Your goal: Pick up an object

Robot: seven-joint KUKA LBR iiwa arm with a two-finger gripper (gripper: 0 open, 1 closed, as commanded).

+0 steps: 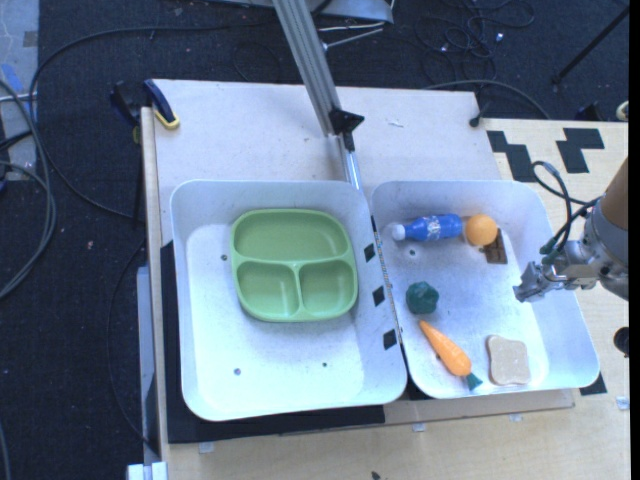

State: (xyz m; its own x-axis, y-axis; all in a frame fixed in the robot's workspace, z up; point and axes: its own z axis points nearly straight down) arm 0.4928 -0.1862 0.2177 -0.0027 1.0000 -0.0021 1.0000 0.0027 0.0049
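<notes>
- The carrot (446,350) lies slantwise near the front edge of the right bin (560,368), its green tip pointing toward the front.
- The slice of bread (508,360) lies flat just to the right of the carrot, in the front right corner of the same bin.
- The dark green lump (422,297) sits just behind the carrot, near the bin's left wall.
- The jaws (530,286) hang over the right rim of the right bin, well to the right of the green lump; I cannot tell how far open they are, and nothing shows between them.
- The blue bottle (430,229) lies on its side at the back of the right bin, with the orange ball (481,230) touching its right end.
- A small brown block (494,252) lies just in front of the orange ball.
- The green divided plate (295,264) rests in the left bin (200,368), well left of the carrot.
- Both bins sit on the counter (250,128).
</notes>
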